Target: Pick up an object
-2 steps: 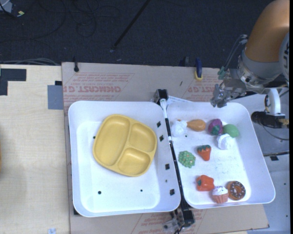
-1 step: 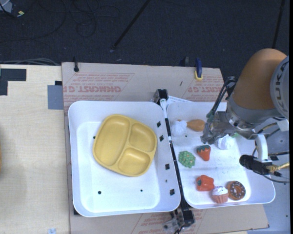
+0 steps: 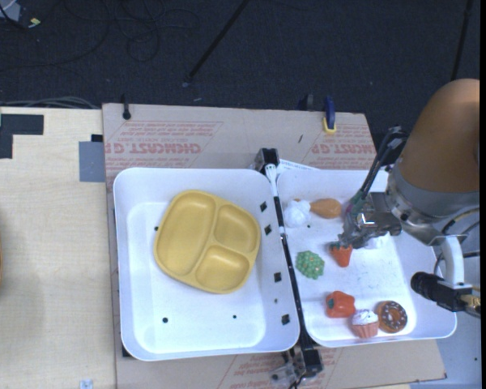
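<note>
Stage: mid-attempt, approach made, lift not yet done; nothing raised clear of the bin floor.
Arm: grey with orange band, reaching in from the right, wrist low over the right shallow white bin [image 3: 441, 318].
End effector [image 3: 346, 245]: down at the top of the small orange-red carrot-shaped toy [image 3: 342, 255], touching or just above it; cannot tell whether spread or pressed together, since the dark tip merges with the toy's upper end.
Likely target: judged to be that carrot-shaped toy, lying near the middle of the right bin, on the floor.
Grip: unconfirmed; no toy seen plainly between the tips.
Other candidates in the right bin: green bumpy broccoli-like toy [image 3: 309, 263] to the left of the carrot toy and apart from it; white crumpled lump [image 3: 296, 212] and tan oval bread-like toy [image 3: 326, 208] toward the far edge; red pepper-like toy [image 3: 339, 304], pink-and-white cupcake toy [image 3: 364, 323] and brown sprinkled doughnut toy [image 3: 390, 316] clustered at the near edge.
Left bin [image 3: 138, 322]: holding a yellow plastic plate with three compartments [image 3: 207, 240], tilted askew, untouched by the arm.
Tabletop: cardboard sheet [image 3: 194, 140] under both bins.
Done: descent onto a candidate.
Left: secure closure, lift clear, proof of a hold.
Risk: judged moderate, with a small rounded toy prone to slipping.
</note>
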You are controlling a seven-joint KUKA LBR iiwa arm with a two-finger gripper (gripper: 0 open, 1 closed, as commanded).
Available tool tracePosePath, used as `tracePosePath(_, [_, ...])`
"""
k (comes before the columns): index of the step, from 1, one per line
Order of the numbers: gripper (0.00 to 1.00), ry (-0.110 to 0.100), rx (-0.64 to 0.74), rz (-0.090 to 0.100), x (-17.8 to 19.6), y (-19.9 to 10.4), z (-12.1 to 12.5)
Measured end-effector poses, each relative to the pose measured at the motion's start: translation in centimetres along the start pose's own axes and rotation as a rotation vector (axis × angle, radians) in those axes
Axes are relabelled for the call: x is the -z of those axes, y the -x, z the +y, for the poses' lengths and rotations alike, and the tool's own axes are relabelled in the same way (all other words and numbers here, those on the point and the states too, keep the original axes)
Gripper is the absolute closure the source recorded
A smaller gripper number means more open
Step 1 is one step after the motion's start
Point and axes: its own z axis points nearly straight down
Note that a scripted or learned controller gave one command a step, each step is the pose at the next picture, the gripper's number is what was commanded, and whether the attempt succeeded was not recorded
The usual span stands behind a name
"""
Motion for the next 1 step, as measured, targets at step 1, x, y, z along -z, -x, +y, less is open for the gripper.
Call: tracePosePath(1, [1.00, 0.004, 0.008, 0.001, 6.39, -10.59, -2.47])
